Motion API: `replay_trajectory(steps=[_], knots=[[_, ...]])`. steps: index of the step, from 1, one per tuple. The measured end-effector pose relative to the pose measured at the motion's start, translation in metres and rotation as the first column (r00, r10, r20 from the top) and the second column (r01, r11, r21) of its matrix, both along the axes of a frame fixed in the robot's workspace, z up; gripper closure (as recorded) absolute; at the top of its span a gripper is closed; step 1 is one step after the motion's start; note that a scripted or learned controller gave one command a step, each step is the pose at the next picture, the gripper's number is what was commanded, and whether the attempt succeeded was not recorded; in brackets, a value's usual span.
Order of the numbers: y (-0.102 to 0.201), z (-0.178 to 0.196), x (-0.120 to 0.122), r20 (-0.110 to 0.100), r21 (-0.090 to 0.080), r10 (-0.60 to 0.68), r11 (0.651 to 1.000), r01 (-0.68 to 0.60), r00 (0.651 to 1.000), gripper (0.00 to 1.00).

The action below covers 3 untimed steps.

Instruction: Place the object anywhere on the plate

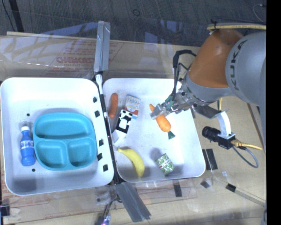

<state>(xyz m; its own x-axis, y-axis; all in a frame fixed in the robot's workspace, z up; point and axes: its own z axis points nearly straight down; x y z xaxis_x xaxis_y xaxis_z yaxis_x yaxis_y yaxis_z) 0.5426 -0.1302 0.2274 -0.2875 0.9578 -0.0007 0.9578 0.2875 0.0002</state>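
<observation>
A blue plate [63, 140] with three compartments lies in the left bin [14, 172]. Over the right bin [187, 165] my gripper [160, 110] is shut on a toy carrot [164, 123]. The carrot's orange body sticks out below the fingers and its green top [171, 135] points down and right. A small orange tip also shows on the fingers' left side. The carrot hangs above the bin floor, well to the right of the plate, with the bin walls between them.
A blue bottle [26, 146] stands left of the plate. In the right bin lie a sausage [113, 105], a small packet [132, 102], a black-and-white carton [124, 121], a banana [134, 160] and a green can [165, 164]. A grey divider bar [101, 46] rises between the bins.
</observation>
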Motion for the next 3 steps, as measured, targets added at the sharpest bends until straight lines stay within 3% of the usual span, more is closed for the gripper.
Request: replay_trajectory(steps=[1, 2, 3], knots=[[0.069, 0.002, -0.017, -0.003, 0.002, 0.278, 0.961, -0.277, 0.961, 1.0], [0.192, 0.001, -0.007, -0.001, 0.0, 0.253, 0.968, -0.253, 0.968, 1.0], [0.191, 0.001, -0.007, -0.001, 0.0, 0.252, 0.968, -0.252, 0.968, 0.0]])
